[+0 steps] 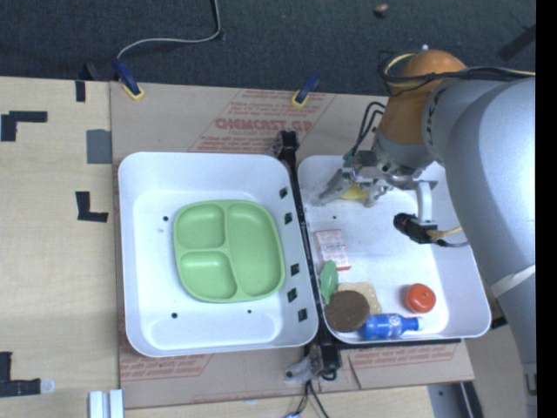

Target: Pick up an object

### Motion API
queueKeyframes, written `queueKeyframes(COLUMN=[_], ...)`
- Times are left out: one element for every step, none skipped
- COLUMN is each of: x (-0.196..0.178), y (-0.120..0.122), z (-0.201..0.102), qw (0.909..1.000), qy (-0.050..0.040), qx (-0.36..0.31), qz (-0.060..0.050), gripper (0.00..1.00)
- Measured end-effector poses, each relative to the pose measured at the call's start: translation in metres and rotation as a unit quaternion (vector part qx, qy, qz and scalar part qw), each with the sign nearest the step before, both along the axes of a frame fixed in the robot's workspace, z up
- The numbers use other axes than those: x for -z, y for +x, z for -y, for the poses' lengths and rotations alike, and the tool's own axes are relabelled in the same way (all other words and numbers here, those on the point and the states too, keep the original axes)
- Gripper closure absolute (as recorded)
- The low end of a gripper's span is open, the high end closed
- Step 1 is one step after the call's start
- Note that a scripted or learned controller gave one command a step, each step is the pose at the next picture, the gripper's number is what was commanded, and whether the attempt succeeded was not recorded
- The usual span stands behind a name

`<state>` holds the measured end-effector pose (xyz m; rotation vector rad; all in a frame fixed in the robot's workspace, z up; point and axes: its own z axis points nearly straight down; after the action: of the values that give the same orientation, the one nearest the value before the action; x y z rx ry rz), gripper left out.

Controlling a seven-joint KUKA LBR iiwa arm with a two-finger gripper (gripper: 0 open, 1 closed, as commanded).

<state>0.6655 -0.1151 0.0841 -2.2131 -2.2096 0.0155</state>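
Blue bottle (389,326), brown disc (347,309) and orange ball (420,298) crowd the right bin's (461,273) near end. Our end effector (355,185) sits low at the far end over something yellow (354,193), probably the target; we can't tell its state.

The bench (52,233) was light wood with some black tape marks on its left side. A big cardboard sheet (235,124) with red print lay flat on it, clipped at the back edge by two blue-and-yellow clamps (129,84). On the cardboard sat the two white bins, left bin (144,233) and right bin (461,294), touching side by side
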Motion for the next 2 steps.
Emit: queueKeyframes(x=[0.0000,0.0001], y=[-0.0001,0.0001], z=[-0.0005,0.0006], qw=[1.0000,1.0000], qy=[-0.0006,0.0005], qx=[0.000,-0.001], qz=[0.000,0.000], gripper=[0.00,0.00])
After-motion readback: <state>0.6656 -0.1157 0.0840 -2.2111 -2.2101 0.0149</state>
